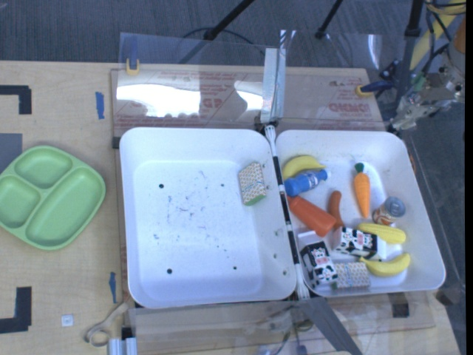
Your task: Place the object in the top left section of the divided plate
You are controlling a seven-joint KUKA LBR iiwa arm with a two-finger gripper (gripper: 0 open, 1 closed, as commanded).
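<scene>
Wooden bench [66,287]: carries two shallow white bins side by side, with a clear screen standing behind them.

Left bin [148,272]: its floor is marked with faint blue scribbles. A patterned sponge-like block [253,182] lies alone near the right wall, slightly tilted.

Right bin [421,220]: holds a crowd of small items.

Divided plate [50,198]: green, three sections, flat on the bench left of the left bin and apart from it. No object lies in any of its sections, including the top left one.

Arm [436,80]: enters at the upper right, above the far right corner of the right bin. The gripper [412,114] sits over that corner; whether it is released or clenched cannot be told, and nothing is seen in its grasp.

Items in the right bin, in descending size:
- an orange bottle [310,213] near the dividing wall
- a blue bottle [304,182] touching a yellow banana [298,165]
- a carrot [361,191], upright in the view
- two further bananas [383,233] at the right side
- two cow-patterned cartons [318,262]
- a red sausage [336,204]
</scene>
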